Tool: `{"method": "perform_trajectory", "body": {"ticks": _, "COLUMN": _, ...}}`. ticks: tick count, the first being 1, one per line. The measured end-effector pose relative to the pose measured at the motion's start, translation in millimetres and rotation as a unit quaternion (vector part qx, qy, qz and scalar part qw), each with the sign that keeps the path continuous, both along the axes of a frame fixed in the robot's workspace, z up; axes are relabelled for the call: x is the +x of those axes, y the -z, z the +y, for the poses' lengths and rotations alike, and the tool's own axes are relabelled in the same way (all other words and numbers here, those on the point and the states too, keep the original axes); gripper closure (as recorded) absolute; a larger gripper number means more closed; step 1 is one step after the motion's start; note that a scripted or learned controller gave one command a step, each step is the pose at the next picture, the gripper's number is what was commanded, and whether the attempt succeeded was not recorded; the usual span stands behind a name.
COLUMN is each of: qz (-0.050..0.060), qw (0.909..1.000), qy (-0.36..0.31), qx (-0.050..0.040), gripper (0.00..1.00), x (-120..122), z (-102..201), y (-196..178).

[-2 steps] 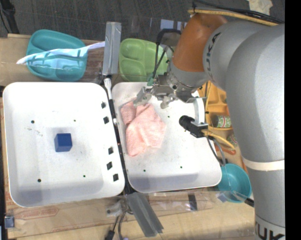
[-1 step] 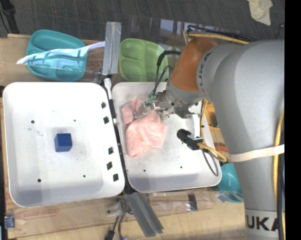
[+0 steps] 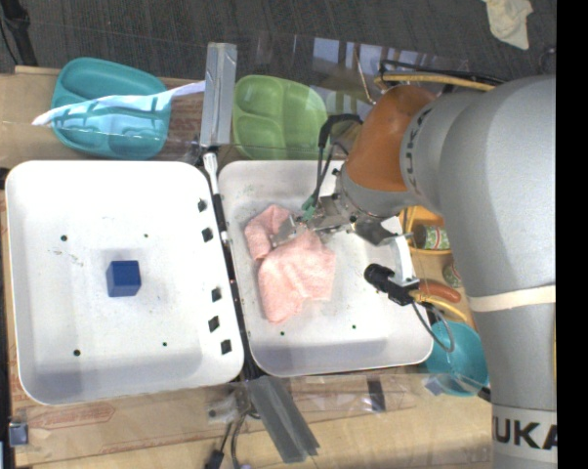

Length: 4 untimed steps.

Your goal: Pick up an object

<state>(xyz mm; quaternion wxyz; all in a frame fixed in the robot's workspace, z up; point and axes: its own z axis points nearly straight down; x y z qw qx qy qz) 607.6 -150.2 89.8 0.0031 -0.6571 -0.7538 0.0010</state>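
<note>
Gripper (image 3: pixel 309 218) touching pink cloth (image 3: pixel 289 262), top edge.

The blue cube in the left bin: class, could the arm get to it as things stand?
Probably yes. The blue cube sits alone on the left bin's open floor, with nothing over or beside it. The gripper is over the pink cloth in the right bin, so it must cross the divider.

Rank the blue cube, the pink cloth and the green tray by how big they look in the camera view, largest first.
1. Green tray and pink cloth: similar; the tray is partly hidden, so no ranking.
2. Blue cube: clearly smallest.
</note>
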Motion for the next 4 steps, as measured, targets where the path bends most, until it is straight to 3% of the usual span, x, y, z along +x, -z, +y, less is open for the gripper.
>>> {"method": "perform_trajectory", "body": {"ticks": 1, "qz": 0.002, "qw": 1.0000, "qy": -0.002, "qx": 0.0005, "gripper": 1.00, "x": 0, "z": 0, "y": -7}}
{"method": "perform_trajectory", "body": {"ticks": 2, "qz": 0.002, "qw": 1.0000, "qy": -0.002, "qx": 0.0003, "gripper": 0.00, "x": 0, "z": 0, "y": -7}}
{"method": "perform_trajectory", "body": {"ticks": 3, "qz": -0.001, "qw": 0.9997, "qy": -0.026, "qx": -0.0008, "gripper": 0.00, "x": 22, "z": -49, "y": 0}}
{"method": "perform_trajectory", "body": {"ticks": 4, "qz": 0.001, "qw": 0.9996, "qy": -0.028, "qx": 0.0003, "gripper": 1.00, "x": 22, "z": -48, "y": -8}}
